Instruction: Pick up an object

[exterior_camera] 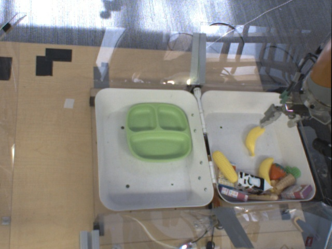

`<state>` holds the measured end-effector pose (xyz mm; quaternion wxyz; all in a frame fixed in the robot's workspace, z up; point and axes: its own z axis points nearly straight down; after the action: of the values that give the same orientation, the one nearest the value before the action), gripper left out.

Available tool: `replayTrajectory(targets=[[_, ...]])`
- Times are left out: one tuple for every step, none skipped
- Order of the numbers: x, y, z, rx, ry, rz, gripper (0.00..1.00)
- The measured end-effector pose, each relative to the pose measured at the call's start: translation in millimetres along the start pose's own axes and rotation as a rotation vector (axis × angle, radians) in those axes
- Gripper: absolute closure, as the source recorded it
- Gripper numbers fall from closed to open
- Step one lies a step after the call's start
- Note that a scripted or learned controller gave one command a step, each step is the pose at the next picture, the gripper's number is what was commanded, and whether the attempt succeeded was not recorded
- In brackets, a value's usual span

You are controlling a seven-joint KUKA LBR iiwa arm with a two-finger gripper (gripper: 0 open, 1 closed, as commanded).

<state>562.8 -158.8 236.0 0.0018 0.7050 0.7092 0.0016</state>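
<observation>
The grey two-finger gripper (280,113) hangs over the right shallow white plastic bin (228,108), at about 2 o'clock within it. One grey finger (270,115) slants down toward 8 o'clock; whether the fingers are spread or pressed together cannot be determined, and nothing shows between them.

A small yellow plastic banana (253,139) lies just below that finger, near the bin's centre, apart from it.

Along the bin's 6 o'clock edge lie a yellow corn cob (224,165), a black-and-white printed packet (251,181), a second yellow banana (266,167), an orange carrot with green top (282,171) and a pink box (300,192).

The left white bin (111,139) holds a light-green three-compartment plastic plate (158,132) at its centre.
</observation>
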Motion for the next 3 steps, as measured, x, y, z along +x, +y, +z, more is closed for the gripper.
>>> replayTrajectory(targets=[[3, -11, 138, 0.000, 0.000, -0.099, 0.00], [37, -2, 83, -0.002, 0.000, -0.158, 0.00], [0, -12, 120, 0.001, 0.000, 0.053, 0.00]])
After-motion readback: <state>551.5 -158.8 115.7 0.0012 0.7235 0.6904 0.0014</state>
